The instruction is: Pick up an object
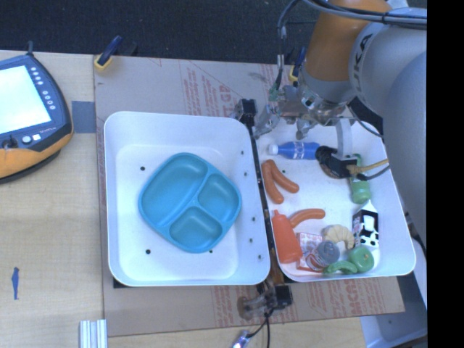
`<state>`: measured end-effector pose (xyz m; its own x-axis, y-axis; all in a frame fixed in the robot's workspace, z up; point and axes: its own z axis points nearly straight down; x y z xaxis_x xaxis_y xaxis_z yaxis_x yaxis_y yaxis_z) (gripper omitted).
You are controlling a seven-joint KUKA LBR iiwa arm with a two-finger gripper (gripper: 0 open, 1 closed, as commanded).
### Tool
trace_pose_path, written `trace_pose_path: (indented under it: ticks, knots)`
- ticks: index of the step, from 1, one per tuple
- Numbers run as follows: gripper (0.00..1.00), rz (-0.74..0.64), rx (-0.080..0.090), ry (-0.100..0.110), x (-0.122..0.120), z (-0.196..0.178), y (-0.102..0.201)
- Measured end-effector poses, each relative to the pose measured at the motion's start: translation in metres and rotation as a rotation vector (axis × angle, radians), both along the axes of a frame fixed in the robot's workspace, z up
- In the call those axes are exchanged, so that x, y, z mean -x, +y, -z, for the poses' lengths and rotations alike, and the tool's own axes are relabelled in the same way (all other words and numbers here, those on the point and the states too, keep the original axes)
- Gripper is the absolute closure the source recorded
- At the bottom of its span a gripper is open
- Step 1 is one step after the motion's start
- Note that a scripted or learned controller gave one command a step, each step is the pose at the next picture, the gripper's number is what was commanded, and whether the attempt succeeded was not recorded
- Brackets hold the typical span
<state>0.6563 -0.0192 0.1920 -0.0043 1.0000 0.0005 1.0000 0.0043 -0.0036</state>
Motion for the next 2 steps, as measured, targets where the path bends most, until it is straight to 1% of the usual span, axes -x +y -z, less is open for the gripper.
trace_pose_path:
  ticks: [1,2]
  knots:
    - [0.0,0.003,0.0,0.001,0.0,0.035,-0.082]
    - [0.0,0.0,0.002,-0.002,-0.001,0.099,-0.115]
